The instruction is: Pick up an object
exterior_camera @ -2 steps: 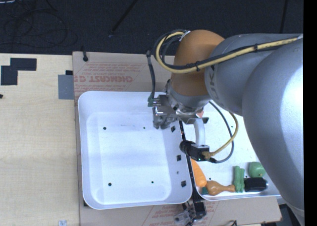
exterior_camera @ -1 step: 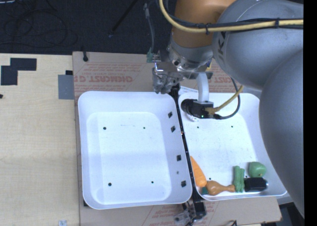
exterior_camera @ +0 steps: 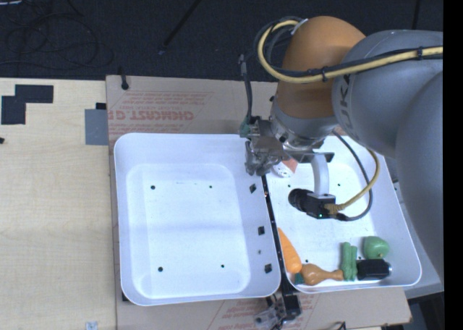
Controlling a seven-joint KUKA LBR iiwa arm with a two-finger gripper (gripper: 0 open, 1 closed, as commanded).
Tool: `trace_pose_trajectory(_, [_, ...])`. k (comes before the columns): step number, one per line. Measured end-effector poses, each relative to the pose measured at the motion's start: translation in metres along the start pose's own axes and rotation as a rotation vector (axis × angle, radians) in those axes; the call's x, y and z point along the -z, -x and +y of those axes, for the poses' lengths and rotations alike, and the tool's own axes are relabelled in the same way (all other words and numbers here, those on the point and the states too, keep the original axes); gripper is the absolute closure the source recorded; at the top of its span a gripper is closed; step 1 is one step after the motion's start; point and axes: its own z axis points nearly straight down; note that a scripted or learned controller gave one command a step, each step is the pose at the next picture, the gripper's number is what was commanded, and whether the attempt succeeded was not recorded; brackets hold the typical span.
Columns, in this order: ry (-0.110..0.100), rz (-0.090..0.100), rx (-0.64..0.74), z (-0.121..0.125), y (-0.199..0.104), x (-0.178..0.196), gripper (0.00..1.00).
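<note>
The right bin [exterior_camera: 405,249] holds a carrot [exterior_camera: 289,250], green toys [exterior_camera: 362,252] and a black block [exterior_camera: 374,269]. The gripper [exterior_camera: 262,155] hangs at its upper-left corner; its grip cannot be told.

We see two bins of smooth white plastic with a soft sheen, the left bin [exterior_camera: 184,227] and the right bin [exterior_camera: 401,249]. Under them lies a matt brown cardboard sheet [exterior_camera: 173,104] printed in red, and the worktop [exterior_camera: 51,198] at the left of the frame looks like pale, matt wood. The arm [exterior_camera: 391,97] has a smooth grey painted shell and a glossy orange band [exterior_camera: 318,53]; the claw [exterior_camera: 264,151] looks like dull metal. At lower right, the carrot [exterior_camera: 289,250] and the green pieces [exterior_camera: 362,252] look like smooth plastic.
</note>
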Motion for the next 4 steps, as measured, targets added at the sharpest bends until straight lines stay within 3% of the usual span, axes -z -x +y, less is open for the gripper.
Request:
trace_pose_trajectory(1, [-0.001, 0.001, 0.000, -0.035, 0.034, -0.060, 1.00])
trace_pose_trajectory(2, [0.011, 0.003, 0.010, 0.022, -0.035, -0.055, 1.00])
trace_pose_trajectory(3, [0.001, 0.002, 0.002, -0.041, -0.008, -0.056, 1.00])
trace_pose_trajectory(4, [0.012, 0.001, 0.002, 0.008, 0.015, -0.030, 1.00])
